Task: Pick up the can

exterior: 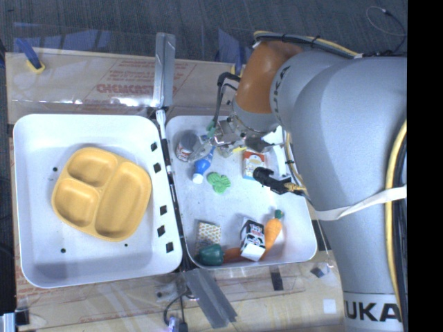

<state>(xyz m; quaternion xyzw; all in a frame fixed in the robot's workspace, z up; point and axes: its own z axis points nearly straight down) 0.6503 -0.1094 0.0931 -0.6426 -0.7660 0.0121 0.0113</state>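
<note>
Pick in progress. The gripper (220,138) hangs low over the right bin (299,216); whether it is open or closed cannot be told. The can (185,146) lies just beside it, leftward, not visibly grasped: seizing and lifting remain.

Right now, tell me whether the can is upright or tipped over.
Tipped, it seems: the can lies in the right bin with its round end toward the camera, beside the gripper.
</note>
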